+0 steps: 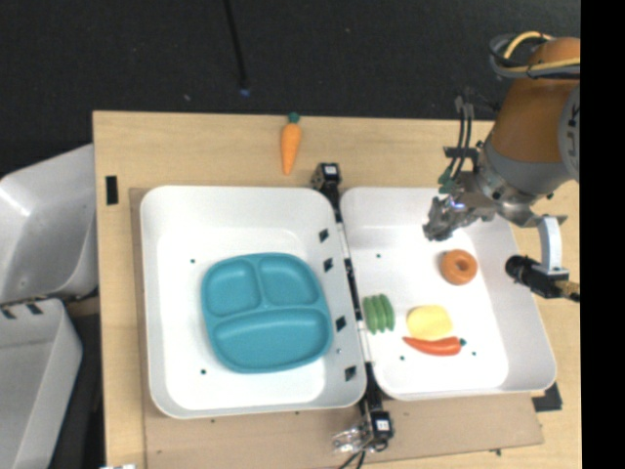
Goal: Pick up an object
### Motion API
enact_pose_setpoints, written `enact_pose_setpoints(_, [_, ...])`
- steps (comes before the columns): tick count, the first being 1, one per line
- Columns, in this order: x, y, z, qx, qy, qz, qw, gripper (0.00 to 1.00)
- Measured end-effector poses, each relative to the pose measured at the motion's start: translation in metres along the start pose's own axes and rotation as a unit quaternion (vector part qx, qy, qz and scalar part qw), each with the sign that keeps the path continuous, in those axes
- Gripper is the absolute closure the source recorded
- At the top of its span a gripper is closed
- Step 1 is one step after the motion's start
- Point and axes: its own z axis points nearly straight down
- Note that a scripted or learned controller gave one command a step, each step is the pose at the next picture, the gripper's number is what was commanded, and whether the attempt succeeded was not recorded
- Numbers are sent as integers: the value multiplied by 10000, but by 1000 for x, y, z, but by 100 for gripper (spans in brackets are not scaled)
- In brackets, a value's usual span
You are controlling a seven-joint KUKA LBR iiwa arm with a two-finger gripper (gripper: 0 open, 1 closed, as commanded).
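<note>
we see the arm (527, 125) reaching in from three o'clock, with its gripper (441, 219) hanging over the upper part of the right bin (522, 360). we cannot tell from this angle whether it is open or closed, and nothing is visibly caught in it, so we judge that the pick has not yet been made. the nearest candidate is the orange doughnut (458, 266), lying on the bin floor just beside the gripper at about its five o'clock and apart from it. lower down, toward six o'clock in the same bin, sit a yellow piece (429, 319) with a red chilli (434, 345) touching its lower edge, and a green ridged piece (377, 313) near the bin's nine o'clock wall. the left bin (166, 379) holds a blue divided plate (266, 312) lying flat near its middle. a toy carrot (290, 144) lies on the bare worktop (127, 135) beyond both bins, at about twelve o'clock from the left one. in our reading everything is left to do: the gripper needs to settle over one item, most likely the doughnut given how near it is, descend, close and lift. all the items look untouched and at rest on their surfaces.
</note>
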Motion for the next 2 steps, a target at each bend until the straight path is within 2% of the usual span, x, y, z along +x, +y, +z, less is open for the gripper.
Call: enact_pose_setpoints(2, [101, 38, 8, 25, 9, -21, 10000, 100])
